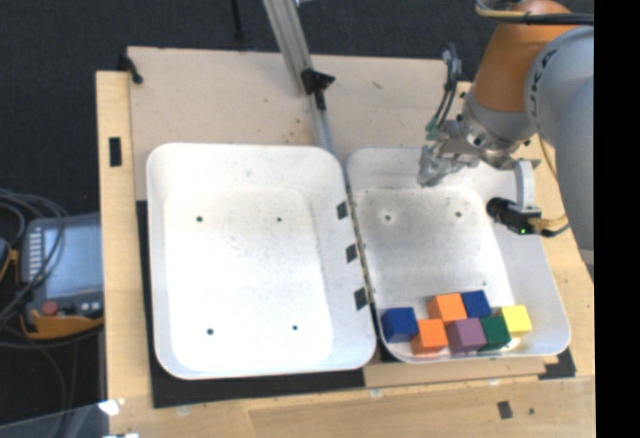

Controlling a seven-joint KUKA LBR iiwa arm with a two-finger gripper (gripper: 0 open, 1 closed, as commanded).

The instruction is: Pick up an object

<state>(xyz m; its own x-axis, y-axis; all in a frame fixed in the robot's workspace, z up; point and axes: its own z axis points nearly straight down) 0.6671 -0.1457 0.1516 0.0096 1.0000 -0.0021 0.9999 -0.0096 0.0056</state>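
The near edge of the table (300, 416) is cut off by the bottom of the frame. On it sit two shallow white bins side by side.

Right bin (520, 256): all the blocks are crowded into its near corner, touching or nearly touching, in two rough rows. Near row, left to right: a blue block (399, 323), an orange block (431, 334), a purple block (465, 334), a green block (494, 330) and a yellow block (516, 318). Behind them lie a second orange block (449, 306) and a second blue block (475, 303), the latter partly hidden by its neighbours. The blocks look roughly cubic, with no evident long axis; the cluster as a whole runs left to right along the bin's near wall. The rest of the bin floor is speckled grey.

Left bin (250, 256): a white floor with four small dark dots.

At the left frame edge, off the table, a control pendant (60, 271) with cables is partly cut off.

Farther back, the claw (436, 169) hangs over the far rim of the right bin, well apart from the blocks. It is small and blurred; I cannot tell how far it is spread, and nothing is seen in its grip. The grey arm (565, 96) with its orange band enters from the right and is cut by the frame edge.

At the far side, a slanted metal rail (285, 21) rises from between the bins and leaves the top of the frame.
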